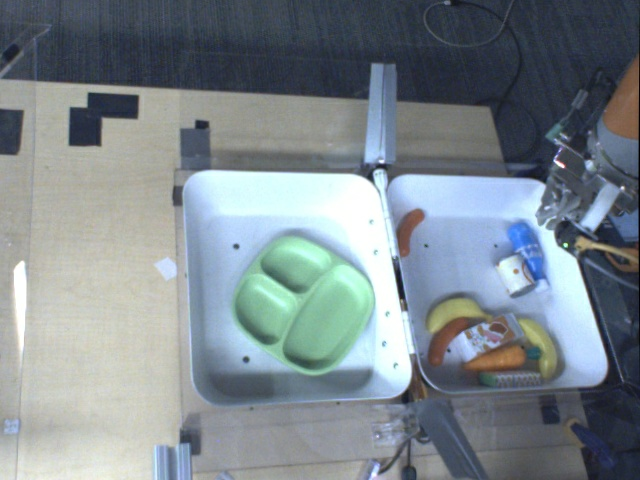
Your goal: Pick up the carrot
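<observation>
Pale wooden bench [90,298] carries two shallow white bins side by side, with dark carpet [250,18] and a looped cable [480,18] beyond its far edge.

Nearest the camera, in the front corner of the right bin [470,238], lies the carrot [497,360]. It is orange, roughly level, and rests just in front of a small printed packet [485,336]. A yellow banana [545,350] curves around the carrot's right end. A second banana [455,311] sits behind the packet, and a red sausage-shaped item [446,336] lies against the packet's left side.

Left bin [215,228] holds a green divided plate [305,303] with three compartments, set near the middle of the bin floor.

Further back in the right bin, a blue bottle [527,250] lies on its side, touching a small white cup [516,274]. Another reddish sausage-shaped item [409,232] lies near the bin's left wall.

Farthest, at the right bin's far right rim, the gripper [556,208] hangs at the end of the grey arm [610,158]. It is well apart from the carrot. Nothing is seen between its fingers; whether they are spread or closed cannot be determined.

A metal post [381,118] stands behind the joint of the two bins.
</observation>
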